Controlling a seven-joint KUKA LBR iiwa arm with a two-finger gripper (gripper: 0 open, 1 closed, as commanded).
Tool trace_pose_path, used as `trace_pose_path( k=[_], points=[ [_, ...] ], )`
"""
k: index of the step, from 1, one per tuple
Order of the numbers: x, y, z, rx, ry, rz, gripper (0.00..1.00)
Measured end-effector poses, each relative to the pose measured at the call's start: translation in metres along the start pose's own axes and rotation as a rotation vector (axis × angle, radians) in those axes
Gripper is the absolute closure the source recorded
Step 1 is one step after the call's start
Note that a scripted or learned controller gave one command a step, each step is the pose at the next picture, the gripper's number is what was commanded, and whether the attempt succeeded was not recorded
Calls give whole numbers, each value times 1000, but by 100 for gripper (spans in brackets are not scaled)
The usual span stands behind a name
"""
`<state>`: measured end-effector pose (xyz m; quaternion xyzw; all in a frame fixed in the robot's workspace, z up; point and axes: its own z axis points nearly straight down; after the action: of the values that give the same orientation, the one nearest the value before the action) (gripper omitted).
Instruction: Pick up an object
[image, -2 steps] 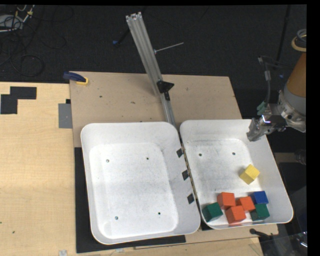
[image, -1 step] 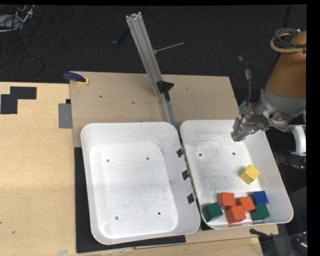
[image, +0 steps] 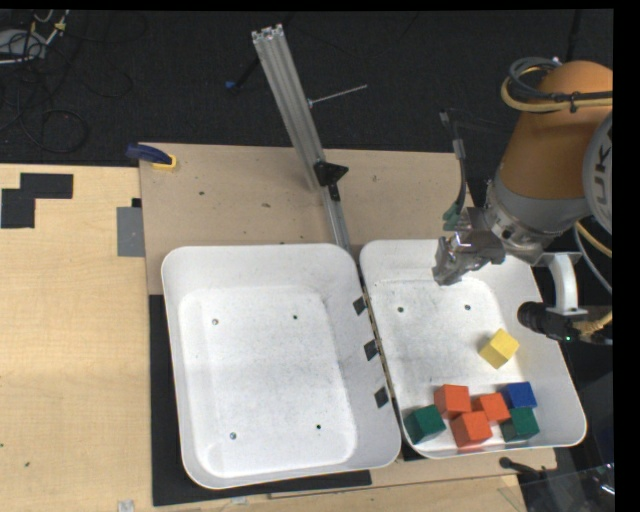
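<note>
My gripper (image: 450, 270) hangs over the far part of the right bin (image: 420, 330), pointing down, with nothing seen between its fingers. A yellow block (image: 498, 348) lies alone in the bin's middle right, well in front of the gripper and to its right. At the bin's near edge sits a cluster: three orange blocks (image: 470, 415), a blue block (image: 519, 395) and two green blocks (image: 425, 423), one at each end of the group.
The left bin (image: 260, 360) lies beside the right one, with black clips (image: 370, 350) along the shared wall. A slanted aluminium rail (image: 300, 120) rises behind the bins. The arm's orange band (image: 550, 110) looms at the right.
</note>
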<state>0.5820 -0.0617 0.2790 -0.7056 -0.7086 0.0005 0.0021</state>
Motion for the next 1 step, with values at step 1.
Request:
trace_pose_path(
  k=[1],
  points=[
    [49, -10, 2, 1, 0, 1, 100]
  ],
)
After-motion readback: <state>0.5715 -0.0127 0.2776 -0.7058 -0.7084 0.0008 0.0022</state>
